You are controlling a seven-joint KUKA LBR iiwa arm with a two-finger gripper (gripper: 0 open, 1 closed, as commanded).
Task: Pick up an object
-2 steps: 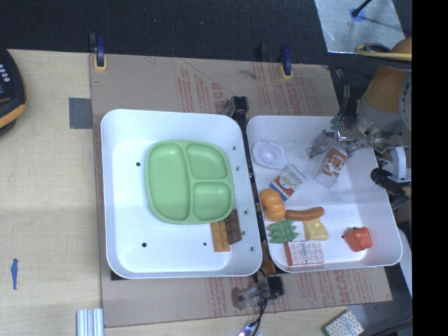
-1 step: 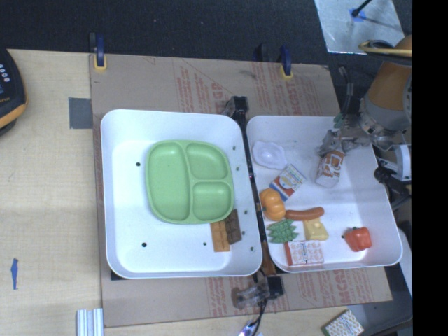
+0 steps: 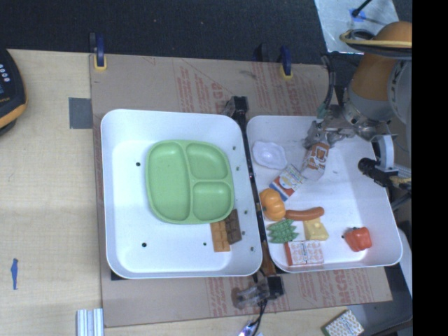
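My gripper point(image 3: 323, 137) hangs over the far part of the right bin point(image 3: 378, 208), reaching in from the right. Directly below it is a small clear packet with a red and white label point(image 3: 317, 158), touching or nearly touching the gripper's tip; I cannot tell whether it is held. Nearer in the same bin lie a white and orange packet point(image 3: 287, 183), a clear plastic lid point(image 3: 268, 152), an orange fruit point(image 3: 271, 203), a sausage point(image 3: 305, 213), a green leafy toy point(image 3: 281, 231), a yellow cheese piece point(image 3: 316, 229), a red and white packet point(image 3: 303, 252) and a red pepper point(image 3: 358, 239).
The left bin point(image 3: 122, 187) holds a green divided plate point(image 3: 189, 180) and a brown wafer bar point(image 3: 225, 233) near its front right corner. The wall between the bins runs just left of the orange fruit. Bare floor shows in the right bin's right half.
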